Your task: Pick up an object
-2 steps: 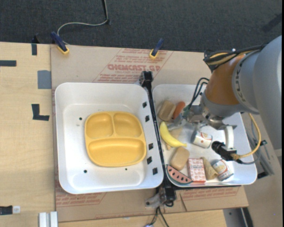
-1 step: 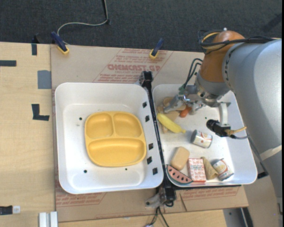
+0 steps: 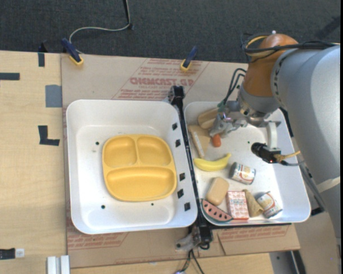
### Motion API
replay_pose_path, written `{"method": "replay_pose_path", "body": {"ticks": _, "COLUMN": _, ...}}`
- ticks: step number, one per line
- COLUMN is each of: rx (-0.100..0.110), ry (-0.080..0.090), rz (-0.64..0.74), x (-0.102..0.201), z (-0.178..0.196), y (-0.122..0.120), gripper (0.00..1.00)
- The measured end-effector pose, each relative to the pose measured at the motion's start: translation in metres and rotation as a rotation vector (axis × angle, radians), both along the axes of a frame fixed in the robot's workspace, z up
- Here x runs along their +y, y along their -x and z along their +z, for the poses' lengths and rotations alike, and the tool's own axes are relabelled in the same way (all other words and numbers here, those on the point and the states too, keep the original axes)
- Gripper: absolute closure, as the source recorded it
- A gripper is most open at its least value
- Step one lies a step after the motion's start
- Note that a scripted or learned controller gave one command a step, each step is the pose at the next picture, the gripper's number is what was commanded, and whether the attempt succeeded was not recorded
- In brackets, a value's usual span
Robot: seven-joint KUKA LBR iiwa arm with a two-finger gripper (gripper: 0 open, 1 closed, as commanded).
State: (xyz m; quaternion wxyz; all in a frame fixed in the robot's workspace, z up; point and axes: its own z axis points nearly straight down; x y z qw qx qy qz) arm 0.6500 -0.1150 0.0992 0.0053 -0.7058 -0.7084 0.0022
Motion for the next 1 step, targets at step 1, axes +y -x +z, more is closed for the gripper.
{"method": "replay_pose_path", "body": {"ticks": 1, "rx": -0.011, "ry": 0.004, "rz": -0.001, "x": 0.0561, "z": 0.0856, "y": 0.0196, "gripper": 1.00}}
